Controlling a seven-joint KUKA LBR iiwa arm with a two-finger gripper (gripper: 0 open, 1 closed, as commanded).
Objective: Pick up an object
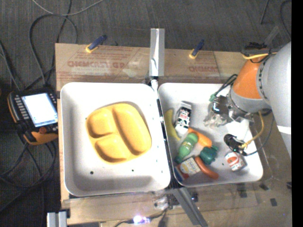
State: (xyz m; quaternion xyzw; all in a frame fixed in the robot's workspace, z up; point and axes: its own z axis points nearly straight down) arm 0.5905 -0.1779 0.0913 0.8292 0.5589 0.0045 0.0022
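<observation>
Because the task is picking up an object, the gripper [217,118] hangs low over the right bin [255,174], near its upper wall; whether it is open I cannot tell. The toys, among them a green bottle [187,145], lie clustered just beside it.

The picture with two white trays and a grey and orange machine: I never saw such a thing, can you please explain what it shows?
One camera looks down at a slant on a bench. The grey and orange shape on the right is a robot arm; its pincer hangs over the right bin. That bin holds small toys: a banana, a green bottle, a carrot, a small can. The left bin holds a yellow divided tray. Whether the pincer holds anything is unclear.
</observation>
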